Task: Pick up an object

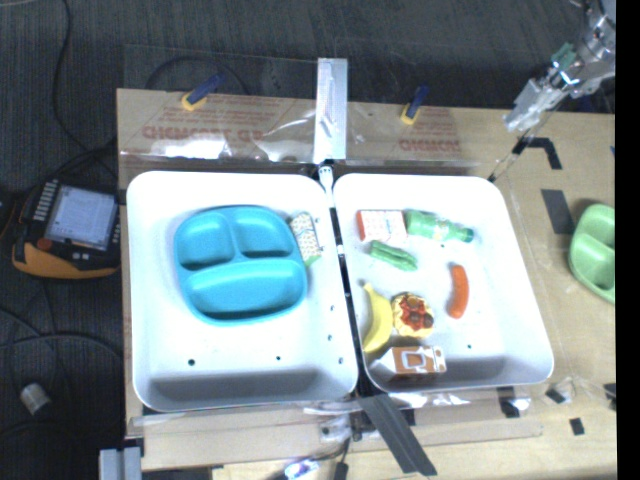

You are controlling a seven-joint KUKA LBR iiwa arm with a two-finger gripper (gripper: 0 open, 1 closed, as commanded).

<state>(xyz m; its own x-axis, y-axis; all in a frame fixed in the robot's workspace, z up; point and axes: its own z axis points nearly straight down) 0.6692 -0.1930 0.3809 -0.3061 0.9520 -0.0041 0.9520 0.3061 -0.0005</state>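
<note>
The gripper (525,108) is hanging at the upper right of the view, beyond the far right corner of the right bin (520,268), above the bare worktop (590,158) and not over any item. Whether the fingers are open or shut I cannot tell; they are showing as a pale blurred shape, and nothing is visible between them. Pickable items are all lying in the right bin: an orange sausage (457,290) standing apart from the others, a green bottle (437,228) beside a red-and-white box (380,225), a green pod (393,256), a banana (377,320) against the bin's left wall, a small red-topped piece (412,311) and a brown carton (417,360). The left bin is carrying a blue divided plate (240,261). Judgement: the sausage is looking like the easiest target, being isolated; the approach calls for travelling down-left over the bin, aligning across its narrow width, and descending vertically. The sausage is sitting well apart from the gripper, lower and to its left in view.
</note>
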